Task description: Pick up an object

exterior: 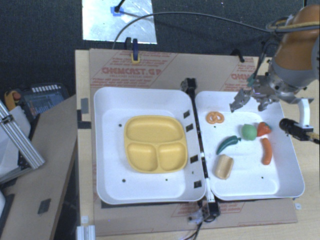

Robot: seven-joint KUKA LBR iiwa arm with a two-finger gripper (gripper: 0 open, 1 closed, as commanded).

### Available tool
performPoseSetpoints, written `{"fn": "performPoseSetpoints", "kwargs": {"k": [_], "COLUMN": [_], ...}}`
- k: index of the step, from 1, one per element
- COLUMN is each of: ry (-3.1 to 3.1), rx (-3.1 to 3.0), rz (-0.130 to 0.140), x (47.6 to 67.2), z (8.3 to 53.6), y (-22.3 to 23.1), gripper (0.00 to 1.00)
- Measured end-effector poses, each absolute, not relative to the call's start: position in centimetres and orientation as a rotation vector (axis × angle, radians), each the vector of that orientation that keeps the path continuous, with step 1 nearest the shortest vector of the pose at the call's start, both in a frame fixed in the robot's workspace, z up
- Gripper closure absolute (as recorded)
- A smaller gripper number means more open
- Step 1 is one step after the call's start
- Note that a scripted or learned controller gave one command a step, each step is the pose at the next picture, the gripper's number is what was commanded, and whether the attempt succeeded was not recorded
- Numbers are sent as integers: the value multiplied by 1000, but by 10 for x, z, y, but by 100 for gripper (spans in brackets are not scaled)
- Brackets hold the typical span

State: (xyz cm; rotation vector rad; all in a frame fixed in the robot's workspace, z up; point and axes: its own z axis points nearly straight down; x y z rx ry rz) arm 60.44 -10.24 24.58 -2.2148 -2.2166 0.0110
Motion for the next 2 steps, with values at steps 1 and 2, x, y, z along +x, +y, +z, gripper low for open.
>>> {"fn": "performPoseSetpoints", "kwargs": {"k": [1,2], "ry": [-2226,-2222], "rx": [-2219,-2220], "rz": [-2,2], "x": [607,612], "z": [253,207], "y": [-102,-109], "gripper": [0,0]}}
